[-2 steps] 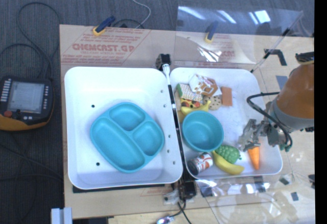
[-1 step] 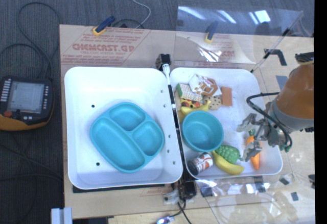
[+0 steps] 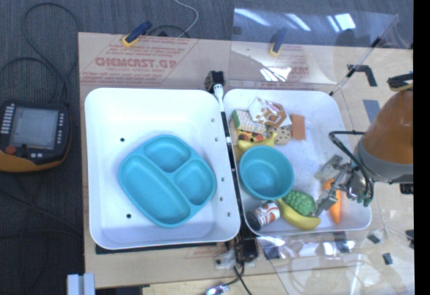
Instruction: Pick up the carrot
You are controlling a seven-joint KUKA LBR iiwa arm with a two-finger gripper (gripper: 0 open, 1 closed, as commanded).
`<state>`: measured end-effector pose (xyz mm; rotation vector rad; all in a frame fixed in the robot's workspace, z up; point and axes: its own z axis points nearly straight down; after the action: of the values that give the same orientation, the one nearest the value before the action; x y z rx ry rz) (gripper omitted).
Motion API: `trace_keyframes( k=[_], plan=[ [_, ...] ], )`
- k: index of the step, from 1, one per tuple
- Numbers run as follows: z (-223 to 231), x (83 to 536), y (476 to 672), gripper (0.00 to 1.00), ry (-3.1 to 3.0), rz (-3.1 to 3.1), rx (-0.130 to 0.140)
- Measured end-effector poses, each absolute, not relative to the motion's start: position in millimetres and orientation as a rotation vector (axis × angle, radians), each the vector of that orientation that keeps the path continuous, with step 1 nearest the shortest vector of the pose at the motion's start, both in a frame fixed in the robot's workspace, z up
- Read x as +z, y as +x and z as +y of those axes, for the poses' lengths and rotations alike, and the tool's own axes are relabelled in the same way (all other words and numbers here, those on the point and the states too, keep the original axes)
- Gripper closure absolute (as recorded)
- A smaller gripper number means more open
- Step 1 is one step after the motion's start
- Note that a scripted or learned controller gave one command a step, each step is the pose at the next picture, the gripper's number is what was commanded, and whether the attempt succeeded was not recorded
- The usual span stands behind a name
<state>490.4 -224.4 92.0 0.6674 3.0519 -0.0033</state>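
Nearly upright — carrot beside tool

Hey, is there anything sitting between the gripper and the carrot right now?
Nothing visible. The gripper is right at the carrot by the right bin's right wall. The banana lies just left, clear of it.

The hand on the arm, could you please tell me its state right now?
Hand: low in the right bin, at the carrot; whether it is open, closed or holding cannot be told.
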Motion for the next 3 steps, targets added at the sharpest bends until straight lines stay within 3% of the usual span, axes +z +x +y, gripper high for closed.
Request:
trace_keyframes(
  k=[1, 2, 3],
  plan=[
    [-225, 105, 494.0, 1.0, 0.663, 3.042, -0.009],
    [-223, 94, 492.7, 1.0, 0.154, 3.114, -0.009],
    [-224, 93, 491.9, 0.0, 0.154, 3.116, -0.01]
  ],
)
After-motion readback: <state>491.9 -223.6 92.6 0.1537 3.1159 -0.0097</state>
